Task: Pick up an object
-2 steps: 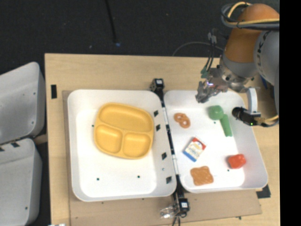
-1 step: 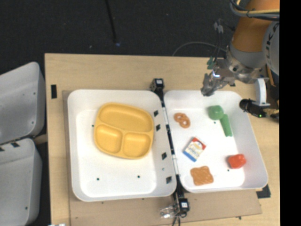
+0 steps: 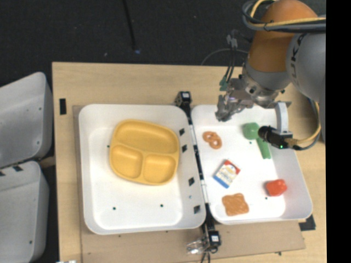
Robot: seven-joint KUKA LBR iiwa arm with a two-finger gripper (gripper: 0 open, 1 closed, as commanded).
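Camera view looks down at a slant on a pale wooden bench bearing two shallow white bins side by side. The left white bin holds a yellow plastic divided plate with three compartments, lying flat nearer that bin's far edge than its near one. The right white bin holds five loose things. A small brown pretzel-shaped toy lies near the bin's far left corner, close to the divider between the bins. A green plastic scoop-like piece with a long handle lies toward the far right, its handle running toward the near edge. A small white, blue and red packet sits tilted near the middle of the bin. A brown toast-shaped slice lies by the near edge, and a red rounded toy rests near the near right corner, well apart from the slice. The grey arm with its orange band reaches in over the far edge of the right bin. The two-finger gripper hangs at the bin's far left corner, just beyond the pretzel and apart from it; nothing shows between its tips, and whether they are spread or closed cannot be told.
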